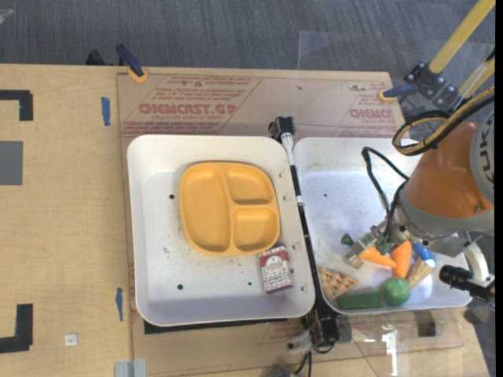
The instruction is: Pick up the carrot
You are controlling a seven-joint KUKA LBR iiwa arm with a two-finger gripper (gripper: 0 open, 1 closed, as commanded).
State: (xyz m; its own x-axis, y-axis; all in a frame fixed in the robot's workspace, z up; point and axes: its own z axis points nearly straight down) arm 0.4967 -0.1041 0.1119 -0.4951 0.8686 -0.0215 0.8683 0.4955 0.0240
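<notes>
Jaws state: cannot tell, my gripper [387,238] sits low over pile of toy food in right bin [330,163], near its front right corner. Carrot [401,256] lies just beside gripper, orange, between orange wedge piece [372,256] and green pieces [385,293] at front edge. Whether carrot is touched, cannot tell. Left bin [149,210] carries yellow divided plate [229,207] and small red box [275,269]. Judgement: approach looks done; grasp not confirmed, lift not yet done.
</notes>
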